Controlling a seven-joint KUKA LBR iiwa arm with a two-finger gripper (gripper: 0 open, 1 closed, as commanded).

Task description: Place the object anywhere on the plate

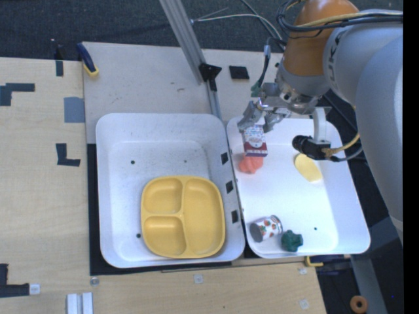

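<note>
In the right bin [340, 195], the hand [260, 118] grips a red-and-white carton [255, 141]; the yellow plate [183, 216] lies at seven o'clock.

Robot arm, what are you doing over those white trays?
The robot arm's gripper is low over the right tray, right above a small red and white carton next to an orange lump. A yellow piece, a small can and a green toy also lie there. The yellow plate sits in the left tray with nothing on it yet.
</note>
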